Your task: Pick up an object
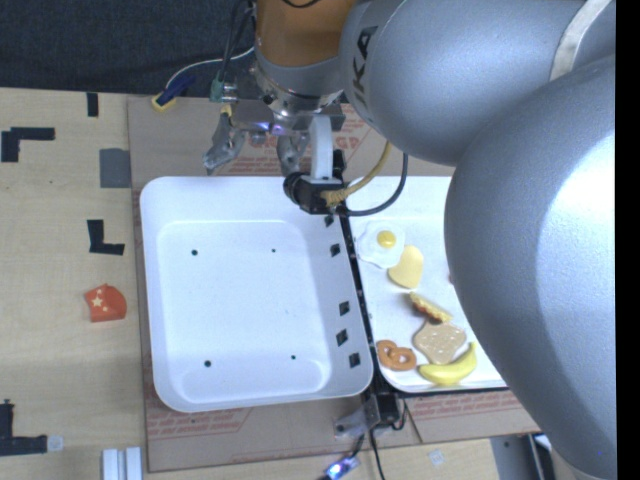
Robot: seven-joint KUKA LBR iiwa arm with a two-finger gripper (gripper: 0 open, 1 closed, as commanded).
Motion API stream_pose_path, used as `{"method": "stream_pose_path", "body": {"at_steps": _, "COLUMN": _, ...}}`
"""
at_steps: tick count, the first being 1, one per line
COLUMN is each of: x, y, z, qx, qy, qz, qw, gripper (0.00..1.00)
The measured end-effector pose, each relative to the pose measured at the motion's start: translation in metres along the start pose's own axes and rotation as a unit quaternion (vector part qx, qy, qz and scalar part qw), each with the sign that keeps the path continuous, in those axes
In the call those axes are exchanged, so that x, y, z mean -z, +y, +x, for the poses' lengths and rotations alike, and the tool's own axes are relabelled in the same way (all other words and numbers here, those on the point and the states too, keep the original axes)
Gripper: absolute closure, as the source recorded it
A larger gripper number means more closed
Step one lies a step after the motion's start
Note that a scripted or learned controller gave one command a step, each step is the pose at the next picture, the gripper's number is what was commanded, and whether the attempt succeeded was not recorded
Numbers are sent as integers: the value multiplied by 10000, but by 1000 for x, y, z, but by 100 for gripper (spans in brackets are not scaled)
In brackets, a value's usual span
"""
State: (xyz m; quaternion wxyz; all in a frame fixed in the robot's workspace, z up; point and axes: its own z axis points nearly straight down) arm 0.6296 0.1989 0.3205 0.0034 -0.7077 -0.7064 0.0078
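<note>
The arm sweeps in big from the right and its gripper (268, 146) hangs at about twelve o'clock, over the far rim of the left bin (165, 268). The fingers are spread apart, one out toward the left and one hanging straight down, and there is nothing between them. No pick has been made.

The candidates all sit in the right bin (372, 208), around four o'clock from the gripper: a fried egg (380, 243) nearest, a pale heart-shaped piece (406, 268) just beside it, then a strip of toast-coloured food (430, 309), a slice of bread (441, 343), a pretzel (396, 355) and a banana (448, 369) touching the bread's near edge. The huge grey link hides that bin's right part, so there may be more under it. Out at nine o'clock, a red strawberry-like piece (106, 303) lies on the bench (60, 268), well apart from both bins.

My read: this is early. Choosing a target, descending, closing and lifting are all left.
</note>
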Motion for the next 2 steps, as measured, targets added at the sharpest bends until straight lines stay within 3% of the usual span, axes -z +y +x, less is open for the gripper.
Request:
{"method": "stream_pose_path", "body": {"at_steps": 1, "x": 19, "y": 2, "z": 2, "qx": 23, "qy": 15, "qz": -66, "qw": 10000, "gripper": 100}}
{"method": "stream_pose_path", "body": {"at_steps": 2, "x": 123, "y": 15, "z": 36, "qx": 30, "qy": 45, "qz": -112, "qw": 9999, "gripper": 100}}
